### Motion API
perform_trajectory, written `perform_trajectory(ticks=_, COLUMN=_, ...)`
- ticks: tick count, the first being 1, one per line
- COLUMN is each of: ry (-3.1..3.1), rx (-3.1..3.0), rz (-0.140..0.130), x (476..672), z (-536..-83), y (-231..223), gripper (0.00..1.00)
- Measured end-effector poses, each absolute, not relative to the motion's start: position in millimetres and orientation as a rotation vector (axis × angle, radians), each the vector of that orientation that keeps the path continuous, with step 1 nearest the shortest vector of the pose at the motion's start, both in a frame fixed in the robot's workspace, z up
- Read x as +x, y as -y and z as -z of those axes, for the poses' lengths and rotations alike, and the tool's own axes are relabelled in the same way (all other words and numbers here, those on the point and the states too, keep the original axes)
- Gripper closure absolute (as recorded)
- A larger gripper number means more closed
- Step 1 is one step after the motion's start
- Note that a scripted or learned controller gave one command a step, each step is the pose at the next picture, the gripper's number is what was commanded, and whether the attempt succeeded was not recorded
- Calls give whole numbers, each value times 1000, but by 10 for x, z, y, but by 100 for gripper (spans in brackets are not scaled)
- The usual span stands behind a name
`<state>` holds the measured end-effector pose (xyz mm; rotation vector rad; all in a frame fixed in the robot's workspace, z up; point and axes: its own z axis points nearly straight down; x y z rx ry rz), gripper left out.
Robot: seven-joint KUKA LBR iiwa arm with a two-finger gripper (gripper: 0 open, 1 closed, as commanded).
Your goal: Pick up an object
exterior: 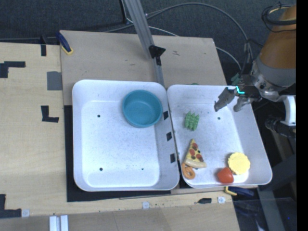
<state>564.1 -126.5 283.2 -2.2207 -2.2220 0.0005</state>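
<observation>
Gripper (232, 101) seen over right bin (252, 134), upper corner; fingers spread apart, nothing pinched or touched. Green toy (191, 121) lies nearby, untouched.

The grey arm with its orange band reaches over the right white bin's (250, 129) upper right corner, its two-finger gripper (232, 101) spread, holding nothing.

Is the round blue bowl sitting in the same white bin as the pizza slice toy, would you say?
No, the round blue bowl sits in the left white bin, while the pizza slice toy lies in the right white bin.
</observation>
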Motion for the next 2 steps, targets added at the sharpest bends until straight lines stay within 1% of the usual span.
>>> perform_trajectory(ticks=1, ry=2222, rx=-2221, rz=-1, x=5641, z=-2832, y=1265, gripper=0)
perform_trajectory(ticks=2, ry=2220, rx=-2219, rz=-3, x=5631, z=-2413, y=1271, gripper=0)
